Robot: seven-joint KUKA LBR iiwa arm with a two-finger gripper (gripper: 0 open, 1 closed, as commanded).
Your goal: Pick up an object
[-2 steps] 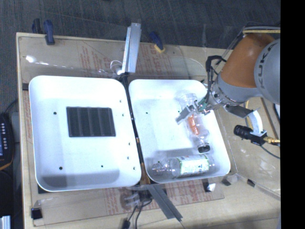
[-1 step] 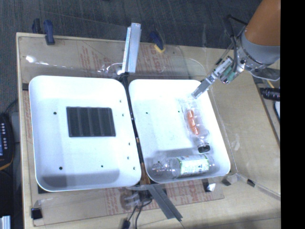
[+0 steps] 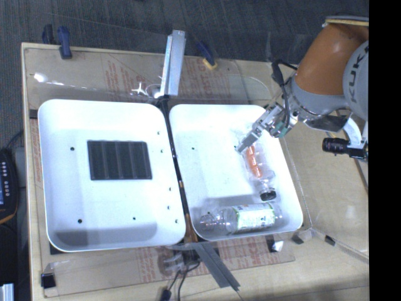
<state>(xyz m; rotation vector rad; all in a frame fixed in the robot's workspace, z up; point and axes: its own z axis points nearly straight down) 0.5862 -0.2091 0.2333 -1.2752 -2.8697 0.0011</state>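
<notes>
In the right bin [image 3: 203, 168] lies a small clear bottle [image 3: 256, 166] with orange contents and a black cap, running along the bin's right side. My gripper [image 3: 245, 144] reaches in from the upper right, and its tip is at the bottle's far end, above or touching it. A larger clear bottle [image 3: 248, 219] with a pale label lies on its side along the bin's near wall. A black ribbed rectangular pad [image 3: 119, 160] lies flat in the middle of the left bin [image 3: 45, 168].
A metal divider post [image 3: 173, 61] stands behind the seam between the bins. Blue clamps [image 3: 64, 41] hold the bench's back edge. My arm's orange band [image 3: 329, 55] hangs over the bench's right side.
</notes>
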